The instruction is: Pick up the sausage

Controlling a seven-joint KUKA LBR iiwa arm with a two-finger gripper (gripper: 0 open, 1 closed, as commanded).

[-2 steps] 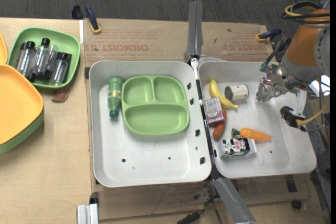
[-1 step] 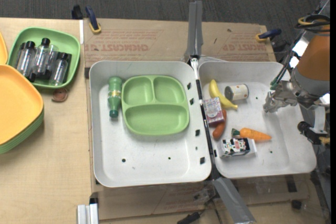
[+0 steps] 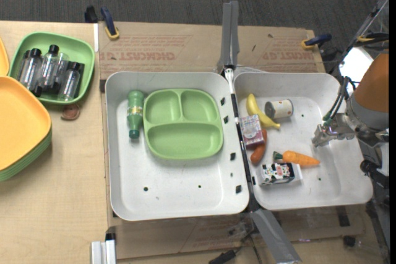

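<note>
Right bin [image 3: 309, 195]: sausage [image 3: 258, 152], reddish brown, lies at the left wall, partly tucked under a small red-and-white carton [image 3: 250, 130]. Carton sits just above it, touching. Banana [image 3: 257, 110] next to the carton, upper left of the bin. Small cylindrical can [image 3: 279, 109] on its side, just right of the banana. Carrot [image 3: 299, 159] lies mid-bin, pointing right. Black-and-white box [image 3: 280, 172] below the carrot, just right of the sausage's lower end.

Gripper [image 3: 323, 132] sits low at the bin's right side, well apart from the sausage, right of the carrot tip. Fingers: cannot tell whether released or clenched; too small and blurred. Nothing visible between them.

Left bin [image 3: 124, 195]: green divided plate [image 3: 182, 122], green bottle [image 3: 135, 113] beside its left edge.

Table [image 3: 55, 195], far left: green tray of dark bottles [image 3: 52, 70], stacked orange plates [image 3: 21, 130].
</note>
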